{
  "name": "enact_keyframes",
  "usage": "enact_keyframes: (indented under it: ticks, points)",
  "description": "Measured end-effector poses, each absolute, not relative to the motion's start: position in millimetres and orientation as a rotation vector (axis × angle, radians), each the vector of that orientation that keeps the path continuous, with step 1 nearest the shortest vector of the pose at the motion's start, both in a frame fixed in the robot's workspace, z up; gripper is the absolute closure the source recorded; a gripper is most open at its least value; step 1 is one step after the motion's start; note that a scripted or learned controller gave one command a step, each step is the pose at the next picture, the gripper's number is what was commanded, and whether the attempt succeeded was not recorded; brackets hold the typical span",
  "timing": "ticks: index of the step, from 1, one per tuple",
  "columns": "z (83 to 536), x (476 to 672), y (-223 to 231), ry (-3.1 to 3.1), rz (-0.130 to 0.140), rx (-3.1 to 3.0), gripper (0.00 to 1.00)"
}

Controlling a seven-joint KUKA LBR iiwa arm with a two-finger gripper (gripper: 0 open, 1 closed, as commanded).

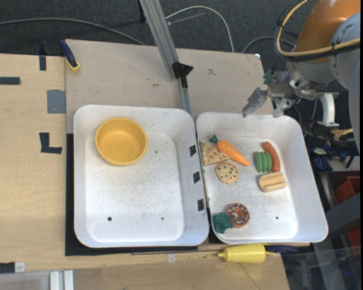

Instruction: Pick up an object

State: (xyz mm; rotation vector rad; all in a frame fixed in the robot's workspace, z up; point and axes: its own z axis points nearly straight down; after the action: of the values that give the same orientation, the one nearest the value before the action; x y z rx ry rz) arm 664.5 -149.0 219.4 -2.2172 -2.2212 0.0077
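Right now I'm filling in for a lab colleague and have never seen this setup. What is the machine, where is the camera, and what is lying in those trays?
The camera looks down at a slant on a bench with two shallow white bins. The grey and orange thing at upper right is a robot arm; its two-finger gripper hangs just above the far edge of the right bin, open and holding nothing. The left bin holds a yellow bowl. The right bin holds toy food: a carrot, a cracker, a cookie, a green pea pod, a sausage, a bread roll, a doughnut and a small green piece. A yellow bottle lies outside, in front of it.
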Motion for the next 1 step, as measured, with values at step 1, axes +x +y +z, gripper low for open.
enact_keyframes:
  ticks: [1]
  points:
    - [159.2, 660.7, -139.6, -2.220, 0.009, -2.215, 0.00]
